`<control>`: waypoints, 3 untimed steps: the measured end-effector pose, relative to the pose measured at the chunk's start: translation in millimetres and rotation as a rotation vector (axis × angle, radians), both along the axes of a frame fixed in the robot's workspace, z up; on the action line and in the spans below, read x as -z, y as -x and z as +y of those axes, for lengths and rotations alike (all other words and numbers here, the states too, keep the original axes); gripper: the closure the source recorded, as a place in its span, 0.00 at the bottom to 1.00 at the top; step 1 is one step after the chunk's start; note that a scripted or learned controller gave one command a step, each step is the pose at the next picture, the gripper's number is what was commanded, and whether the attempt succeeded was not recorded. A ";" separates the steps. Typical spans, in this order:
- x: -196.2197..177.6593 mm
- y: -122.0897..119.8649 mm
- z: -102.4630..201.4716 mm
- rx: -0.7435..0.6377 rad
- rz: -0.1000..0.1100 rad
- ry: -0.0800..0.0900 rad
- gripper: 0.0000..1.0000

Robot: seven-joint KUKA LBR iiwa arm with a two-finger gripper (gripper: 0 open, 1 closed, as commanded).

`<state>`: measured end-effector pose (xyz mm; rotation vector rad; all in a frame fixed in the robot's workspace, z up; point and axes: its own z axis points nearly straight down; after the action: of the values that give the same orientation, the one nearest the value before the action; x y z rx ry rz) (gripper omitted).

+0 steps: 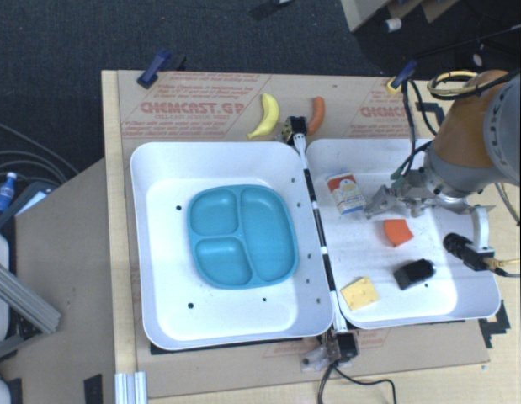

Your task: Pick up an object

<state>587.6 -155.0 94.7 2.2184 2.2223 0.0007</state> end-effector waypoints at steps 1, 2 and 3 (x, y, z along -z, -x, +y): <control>9.6 -78.7 27.4 0.000 0.000 0.000 0.00; 9.9 -66.7 64.1 0.000 0.004 -0.002 0.00; 9.6 -78.5 -1.4 0.002 -0.001 0.001 0.00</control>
<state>666.1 -156.4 85.1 2.2196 2.2195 0.0003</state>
